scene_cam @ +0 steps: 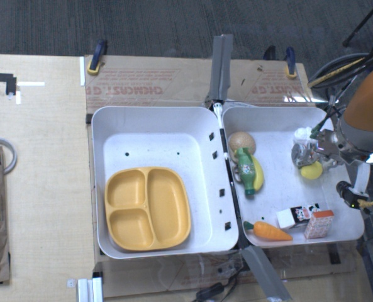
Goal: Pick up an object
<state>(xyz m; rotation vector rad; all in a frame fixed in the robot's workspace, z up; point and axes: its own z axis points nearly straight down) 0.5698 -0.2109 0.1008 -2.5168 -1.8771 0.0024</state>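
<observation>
I see 2 white bins side by side. The gripper (307,151) hangs in the right bin (271,121), touching a yellow lemon (311,171); I cannot tell its state. A yellow divided plate (148,207) lies in the left bin (148,121).

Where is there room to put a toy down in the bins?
Left bin: bare floor behind the yellow plate. Right bin: a bare middle patch between the green bottle, lemon and carrot. Its front is crowded.
</observation>
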